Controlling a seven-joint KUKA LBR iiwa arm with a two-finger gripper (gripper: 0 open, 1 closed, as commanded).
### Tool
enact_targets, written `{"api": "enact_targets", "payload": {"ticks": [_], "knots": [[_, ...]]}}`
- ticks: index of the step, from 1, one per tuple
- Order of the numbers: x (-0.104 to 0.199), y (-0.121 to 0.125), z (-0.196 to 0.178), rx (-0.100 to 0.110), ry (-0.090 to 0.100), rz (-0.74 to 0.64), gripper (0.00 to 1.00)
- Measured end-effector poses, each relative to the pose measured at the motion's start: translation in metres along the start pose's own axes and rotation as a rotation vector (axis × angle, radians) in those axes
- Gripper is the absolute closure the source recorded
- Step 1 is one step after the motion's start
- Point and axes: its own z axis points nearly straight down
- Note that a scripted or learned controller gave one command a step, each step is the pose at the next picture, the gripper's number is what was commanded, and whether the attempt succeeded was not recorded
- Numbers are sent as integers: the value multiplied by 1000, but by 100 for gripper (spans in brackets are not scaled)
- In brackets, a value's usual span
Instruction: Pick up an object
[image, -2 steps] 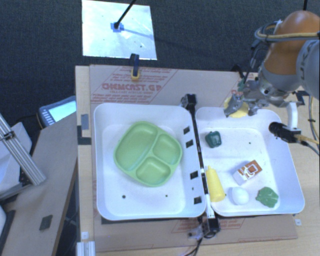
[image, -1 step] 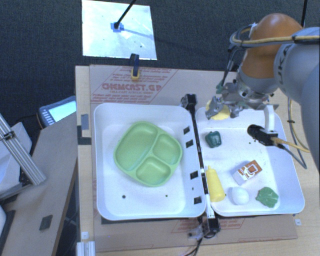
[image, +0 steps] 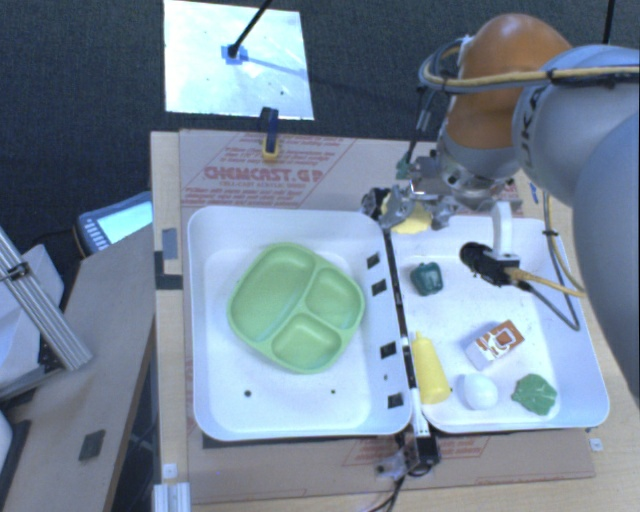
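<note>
Grey arm's gripper (image: 415, 205) sits at right bin's (image: 585, 350) far left corner over a yellow object (image: 414, 222); jaw state cannot be told. Green divided plate (image: 296, 306) occupies left bin (image: 215, 400).

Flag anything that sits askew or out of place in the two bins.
The green divided plate lies turned at an angle to the left bin's walls. The yellow bottle lies on its side against the divider. Nothing looks spilled or broken.
</note>
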Motion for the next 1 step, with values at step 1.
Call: {"api": "enact_targets", "payload": {"ticks": [1], "knots": [[59,6,10,0,0,-1,100]]}}
